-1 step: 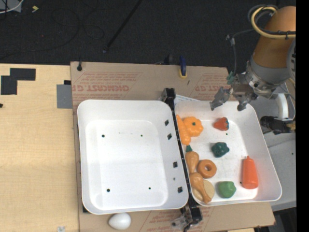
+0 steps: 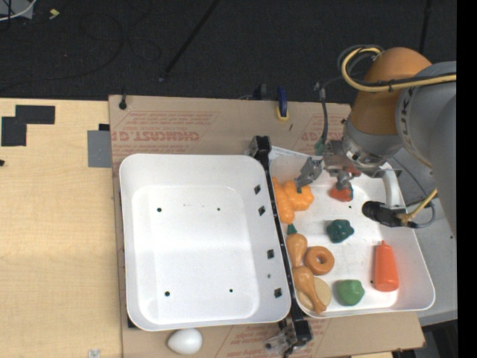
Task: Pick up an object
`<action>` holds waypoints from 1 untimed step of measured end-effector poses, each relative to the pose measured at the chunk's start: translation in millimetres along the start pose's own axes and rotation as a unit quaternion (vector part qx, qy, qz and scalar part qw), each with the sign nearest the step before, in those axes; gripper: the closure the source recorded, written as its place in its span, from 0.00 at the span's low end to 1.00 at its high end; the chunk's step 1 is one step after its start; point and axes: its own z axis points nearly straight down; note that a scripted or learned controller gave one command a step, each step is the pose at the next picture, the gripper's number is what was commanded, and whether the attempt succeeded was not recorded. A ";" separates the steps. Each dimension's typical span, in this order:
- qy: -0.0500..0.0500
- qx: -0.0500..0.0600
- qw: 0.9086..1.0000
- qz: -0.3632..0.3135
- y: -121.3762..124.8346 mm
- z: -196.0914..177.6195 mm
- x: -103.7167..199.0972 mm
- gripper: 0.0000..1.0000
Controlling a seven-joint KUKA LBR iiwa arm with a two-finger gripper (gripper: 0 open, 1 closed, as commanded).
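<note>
Nearest me, an egg (image 2: 184, 341) lies outside, left of the right bin (image 2: 408, 306). Toys crowd that bin, likely as picking stock. At its far end my gripper (image 2: 325, 179) hangs open and holds nothing, between a pepper (image 2: 291, 198) and a red piece (image 2: 341, 194), either a likely target.

the only readable print is faint red lettering on the cardboard sheet (image 2: 194, 129) under the bins, upper middle of the frame, which stands upside down and seems to say "chemcast gp".
</note>
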 end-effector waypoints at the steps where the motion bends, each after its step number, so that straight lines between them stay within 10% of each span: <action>1: -0.004 -0.003 1.000 0.001 0.7 77.3 -1.7 0.00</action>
